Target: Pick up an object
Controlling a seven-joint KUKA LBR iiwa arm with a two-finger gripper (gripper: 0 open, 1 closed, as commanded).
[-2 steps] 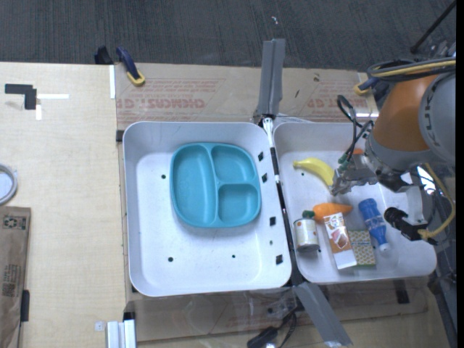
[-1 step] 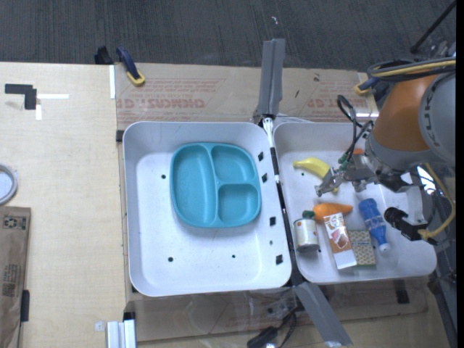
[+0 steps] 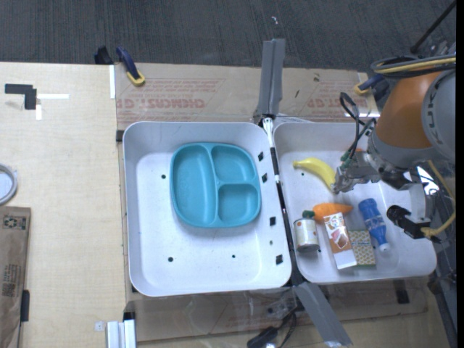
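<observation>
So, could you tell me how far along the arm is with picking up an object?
Nothing looks picked yet: the banana, carrot, can, box and blue bottle all lie in the right bin. In hand: the gripper is low in that bin, beside the banana's right end. Left: closing on an object and lifting it. The teal plate sits in the left bin.

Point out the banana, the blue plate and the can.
banana [image 3: 316, 169]: camera view, middle of its curved yellow body.
blue plate [image 3: 215, 185]: camera view, the ridge between its compartments.
can [image 3: 306, 234]: camera view, its side.
</observation>
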